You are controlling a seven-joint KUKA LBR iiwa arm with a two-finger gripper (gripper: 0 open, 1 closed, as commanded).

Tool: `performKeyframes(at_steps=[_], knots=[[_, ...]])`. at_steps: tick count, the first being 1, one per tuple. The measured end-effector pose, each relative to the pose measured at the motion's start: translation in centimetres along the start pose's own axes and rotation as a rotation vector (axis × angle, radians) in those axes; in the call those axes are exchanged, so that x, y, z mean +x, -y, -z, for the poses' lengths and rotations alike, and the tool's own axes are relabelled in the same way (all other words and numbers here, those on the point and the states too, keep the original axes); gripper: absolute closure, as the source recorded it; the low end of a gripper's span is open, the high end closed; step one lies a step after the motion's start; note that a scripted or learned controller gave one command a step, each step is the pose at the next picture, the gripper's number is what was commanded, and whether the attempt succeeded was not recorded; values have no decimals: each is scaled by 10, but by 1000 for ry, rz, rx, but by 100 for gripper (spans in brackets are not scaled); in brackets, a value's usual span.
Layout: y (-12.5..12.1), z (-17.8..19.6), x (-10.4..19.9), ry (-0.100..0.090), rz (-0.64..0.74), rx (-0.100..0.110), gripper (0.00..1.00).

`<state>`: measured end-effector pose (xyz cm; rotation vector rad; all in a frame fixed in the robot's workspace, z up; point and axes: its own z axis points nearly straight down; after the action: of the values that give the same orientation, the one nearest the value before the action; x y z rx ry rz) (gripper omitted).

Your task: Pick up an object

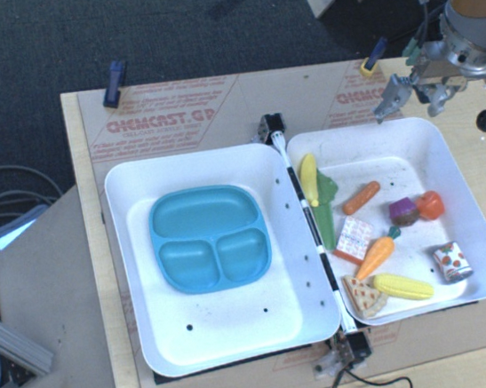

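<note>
- My gripper (413, 97) hangs above the right bin's (460, 176) far rim, fingers apart, holding nothing.
- Toy foods lie in that bin: carrot (375, 257), banana (403, 286), sausage (361, 197).
- Blue tray (210, 237) sits in the left bin (138, 275).

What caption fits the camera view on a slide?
Gripper above right bin of toy food; blue tray in left bin.

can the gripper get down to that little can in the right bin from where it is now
Probably yes. The gripper hangs above the right bin's far rim, and the can lies by itself near the front right corner, nothing on top of it or crowding it.
</note>
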<state>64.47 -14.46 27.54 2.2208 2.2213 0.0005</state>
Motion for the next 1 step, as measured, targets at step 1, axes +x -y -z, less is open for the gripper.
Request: performKeyframes(at_steps=[1], knots=[[71, -81, 37, -1, 0, 3, 0]])
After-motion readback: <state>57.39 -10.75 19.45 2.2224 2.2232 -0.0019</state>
